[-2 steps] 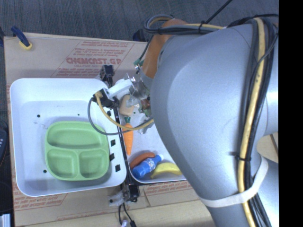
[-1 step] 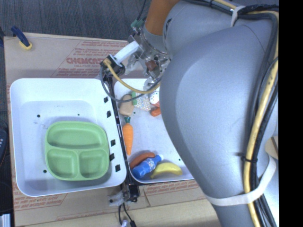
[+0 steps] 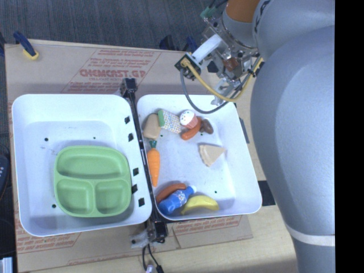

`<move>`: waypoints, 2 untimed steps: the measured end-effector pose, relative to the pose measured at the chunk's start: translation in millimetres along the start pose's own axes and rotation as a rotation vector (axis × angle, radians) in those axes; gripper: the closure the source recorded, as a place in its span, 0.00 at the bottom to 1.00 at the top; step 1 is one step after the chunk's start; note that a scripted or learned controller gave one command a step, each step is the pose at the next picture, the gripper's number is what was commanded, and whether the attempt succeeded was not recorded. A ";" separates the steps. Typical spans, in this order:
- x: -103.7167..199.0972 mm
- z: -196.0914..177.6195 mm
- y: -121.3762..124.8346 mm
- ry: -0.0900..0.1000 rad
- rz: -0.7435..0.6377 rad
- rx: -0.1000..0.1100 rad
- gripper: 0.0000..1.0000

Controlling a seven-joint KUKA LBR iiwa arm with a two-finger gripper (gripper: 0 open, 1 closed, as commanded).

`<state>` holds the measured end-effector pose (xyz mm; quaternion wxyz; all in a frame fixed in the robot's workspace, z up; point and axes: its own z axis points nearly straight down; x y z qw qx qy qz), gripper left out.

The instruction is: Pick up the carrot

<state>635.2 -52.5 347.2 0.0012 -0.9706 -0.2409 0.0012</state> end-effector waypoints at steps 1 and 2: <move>-6.6 144.2 -69.2 -0.005 0.082 0.004 0.00; -30.6 93.1 -2.0 -0.001 0.110 0.001 0.00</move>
